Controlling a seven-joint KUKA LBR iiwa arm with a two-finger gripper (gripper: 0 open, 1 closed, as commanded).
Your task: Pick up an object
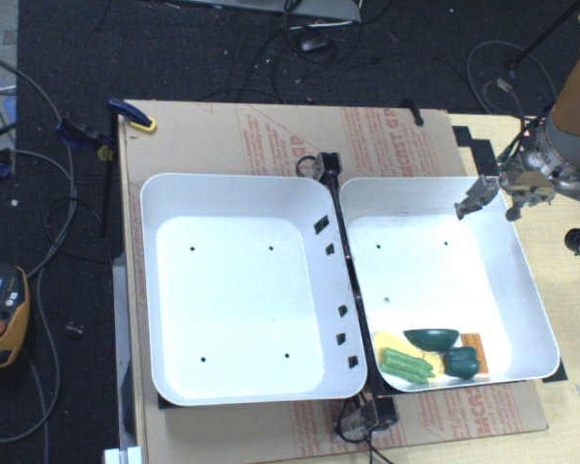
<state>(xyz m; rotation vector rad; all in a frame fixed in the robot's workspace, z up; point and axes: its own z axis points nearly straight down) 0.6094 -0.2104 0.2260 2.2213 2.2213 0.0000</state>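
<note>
Camera view: my end effector (pixel 493 199) hangs over the right bin's (pixel 522 259) far rim, its grip state impossible to tell, well apart from the small items clustered in the near corner. I judge the ridged green piece (pixel 407 364) light, stiff and best pinched across its narrow width; the dark green bowl-like piece (pixel 432 337) looks slipperier.

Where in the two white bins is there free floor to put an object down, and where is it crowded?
The left bin has bare floor between all four walls. The right bin is bare from its far wall down to mid-floor. Its near edge is crowded: green bowl, green ridged object, teal object, yellow piece. The gripper hovers at its far right corner.
</note>
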